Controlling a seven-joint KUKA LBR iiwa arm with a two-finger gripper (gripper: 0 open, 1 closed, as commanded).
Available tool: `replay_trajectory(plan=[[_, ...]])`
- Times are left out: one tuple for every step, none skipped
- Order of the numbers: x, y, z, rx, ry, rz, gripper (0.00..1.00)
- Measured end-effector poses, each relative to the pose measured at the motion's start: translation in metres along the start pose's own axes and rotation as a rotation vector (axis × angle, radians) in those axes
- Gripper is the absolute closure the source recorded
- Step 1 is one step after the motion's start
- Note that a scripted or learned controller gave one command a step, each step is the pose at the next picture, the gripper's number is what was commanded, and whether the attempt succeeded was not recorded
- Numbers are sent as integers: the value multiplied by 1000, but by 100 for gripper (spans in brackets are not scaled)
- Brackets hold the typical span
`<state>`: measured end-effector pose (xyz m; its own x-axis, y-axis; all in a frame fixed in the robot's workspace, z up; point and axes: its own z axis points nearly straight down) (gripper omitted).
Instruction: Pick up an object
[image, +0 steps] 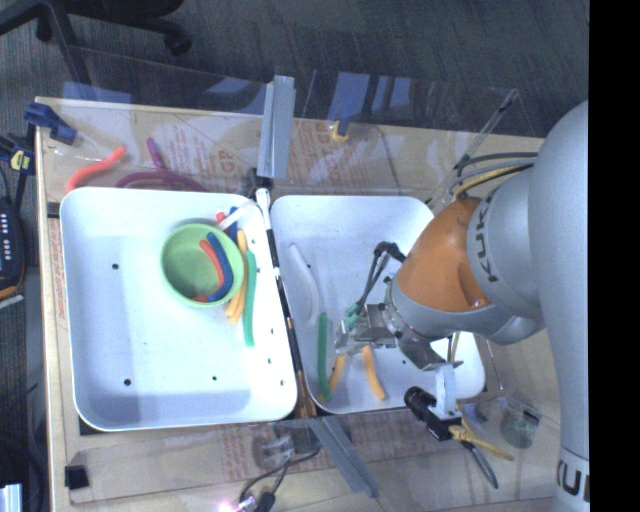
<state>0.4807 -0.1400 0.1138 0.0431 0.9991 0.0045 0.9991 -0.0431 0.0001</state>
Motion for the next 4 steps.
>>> replay_trajectory(plan=[[0,0,0,0,-1,-1,0],[9,10,22,1,-4,129,0],[9,12,10,-4,-3,125,100],[9,12,10,-3,-3,124,0]])
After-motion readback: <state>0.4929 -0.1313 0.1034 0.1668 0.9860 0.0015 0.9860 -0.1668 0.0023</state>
